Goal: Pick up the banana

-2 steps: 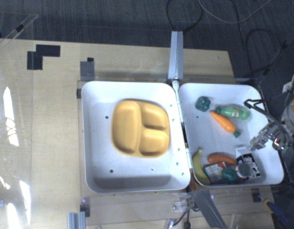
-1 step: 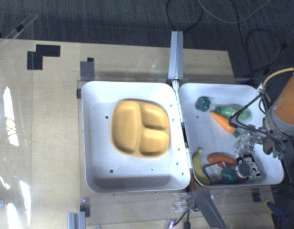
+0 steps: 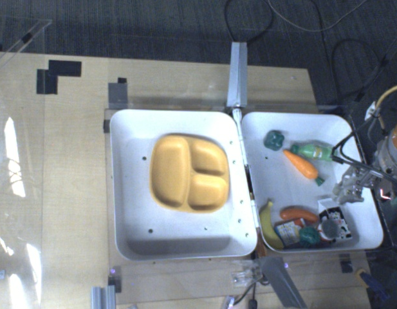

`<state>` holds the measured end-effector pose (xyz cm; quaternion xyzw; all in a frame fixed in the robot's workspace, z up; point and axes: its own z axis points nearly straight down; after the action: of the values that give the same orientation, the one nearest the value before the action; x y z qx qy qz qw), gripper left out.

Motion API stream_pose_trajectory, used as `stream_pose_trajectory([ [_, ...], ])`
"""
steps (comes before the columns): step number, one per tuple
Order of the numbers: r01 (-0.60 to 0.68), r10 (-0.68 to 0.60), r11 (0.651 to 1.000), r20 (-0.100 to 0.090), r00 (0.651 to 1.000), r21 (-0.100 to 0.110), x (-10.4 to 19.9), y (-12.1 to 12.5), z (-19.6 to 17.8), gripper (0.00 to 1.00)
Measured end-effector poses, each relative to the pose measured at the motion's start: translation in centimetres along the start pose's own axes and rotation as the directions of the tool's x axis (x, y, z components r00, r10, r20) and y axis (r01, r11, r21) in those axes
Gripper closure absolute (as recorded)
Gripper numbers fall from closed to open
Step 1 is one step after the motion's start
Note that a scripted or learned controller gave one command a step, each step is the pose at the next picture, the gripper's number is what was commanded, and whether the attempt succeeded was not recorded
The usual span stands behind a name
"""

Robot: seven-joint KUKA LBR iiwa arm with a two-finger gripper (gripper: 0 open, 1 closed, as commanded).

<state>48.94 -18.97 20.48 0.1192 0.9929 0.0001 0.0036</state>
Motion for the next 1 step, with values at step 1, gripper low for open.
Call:
stream_pose_trajectory([
  [1, 0.093, -0.093, 0.996, -0.004, 0.996, -0.001, 1.41, 5.52, 2.22, 1.0],
])
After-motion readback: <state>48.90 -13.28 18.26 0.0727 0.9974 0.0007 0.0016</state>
